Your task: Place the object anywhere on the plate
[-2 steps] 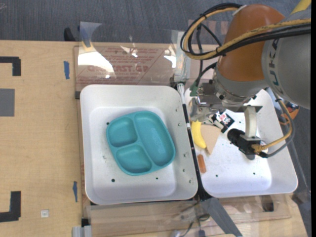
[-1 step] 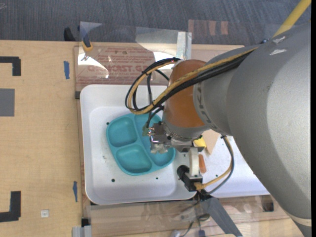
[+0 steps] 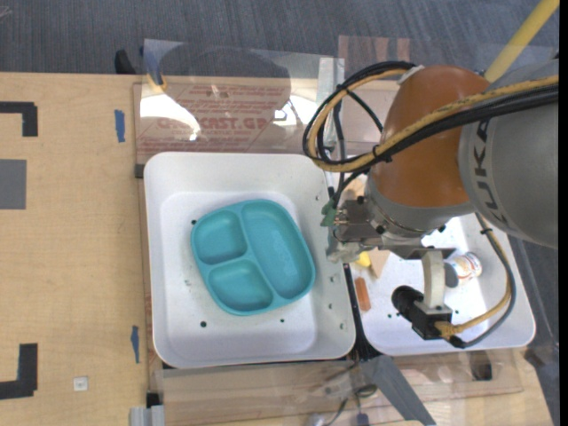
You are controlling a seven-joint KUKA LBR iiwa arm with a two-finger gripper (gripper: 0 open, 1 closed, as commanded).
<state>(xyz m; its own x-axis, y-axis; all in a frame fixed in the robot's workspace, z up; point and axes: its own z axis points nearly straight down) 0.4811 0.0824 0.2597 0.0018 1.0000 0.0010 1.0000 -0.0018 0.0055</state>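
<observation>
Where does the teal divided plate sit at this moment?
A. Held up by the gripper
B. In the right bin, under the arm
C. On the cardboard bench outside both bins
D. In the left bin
D: the teal plate lies flat on the floor of the left bin, while the arm hangs over the right bin.

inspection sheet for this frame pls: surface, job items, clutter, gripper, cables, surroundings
Surface: two white bins side by side, left bin, right bin.
Job's things: teal three-compartment plate in the left bin, nothing on it. Orange stick-like object and small yellow piece in the right bin.
Clutter: small white cylindrical item in the right bin.
Grippers: gripper over the right bin's left edge; jaws hidden.
Cables: black and yellow cables looped at the wrist.
Surroundings: wooden bench, clear panel behind the bins.
</observation>
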